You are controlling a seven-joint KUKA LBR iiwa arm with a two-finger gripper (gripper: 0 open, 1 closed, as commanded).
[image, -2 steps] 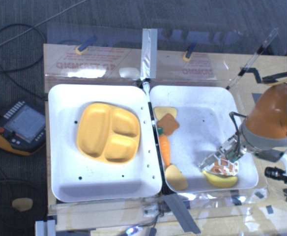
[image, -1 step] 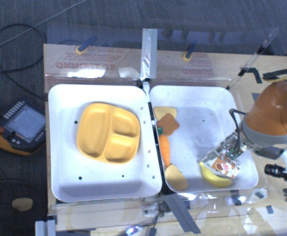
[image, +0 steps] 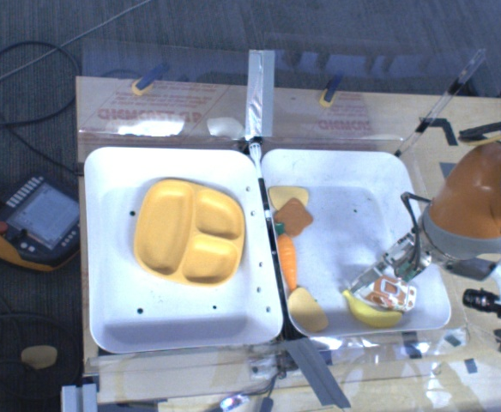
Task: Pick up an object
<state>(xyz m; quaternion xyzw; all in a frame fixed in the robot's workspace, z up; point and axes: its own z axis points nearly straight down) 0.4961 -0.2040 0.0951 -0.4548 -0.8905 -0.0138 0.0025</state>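
At the near edge of the bench I see grey metal brackets and scraps of tape along the front rim, just below the two white bins. The left bin holds a yellow compartment tray, lying flat near its middle with three sections facing up. The right bin carries the small items: a brown cookie-shaped piece resting on a pale yellow slice near the dividing wall, an orange carrot lying along that wall just below them, and a tan wedge-like piece at the carrot's lower end. In the near right corner lies a banana, with a small red-and-white packet resting against its top. My arm reaches in from the right, its orange band over the bin's right edge, and the end effector sits low, right above the packet and banana; I cannot tell from here whether it is spread or closed, nor whether it grips anything. The bench top is light wood with clear sheeting and two yellow clamps at the back. Beyond it is dark grey carpet with black cables, and a teach pendant lies on the floor to the left.
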